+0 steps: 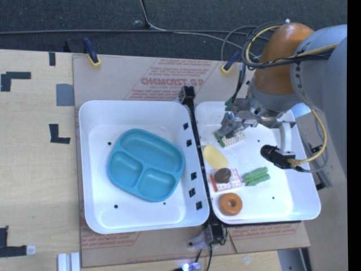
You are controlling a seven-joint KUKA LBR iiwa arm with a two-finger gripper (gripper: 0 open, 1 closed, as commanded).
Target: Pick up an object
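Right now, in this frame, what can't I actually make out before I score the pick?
- End effector: in the camera view, too small and cluttered to tell if it grips the green-and-white object there.
- Brown piece on the red-edged card: too small to identify.
- Right bin: its upper right corner is hidden by the arm.

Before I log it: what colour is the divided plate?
Light blue plate, in the camera view.

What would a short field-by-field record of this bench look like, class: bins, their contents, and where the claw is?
left bin: blue plate with three compartments
right bin: yellow piece, brown round piece on a red-edged card, green piece, orange ring
claw: over the right bin's far left part, above the yellow piece
claw fingers: cannot tell
arm: reaches in from the right
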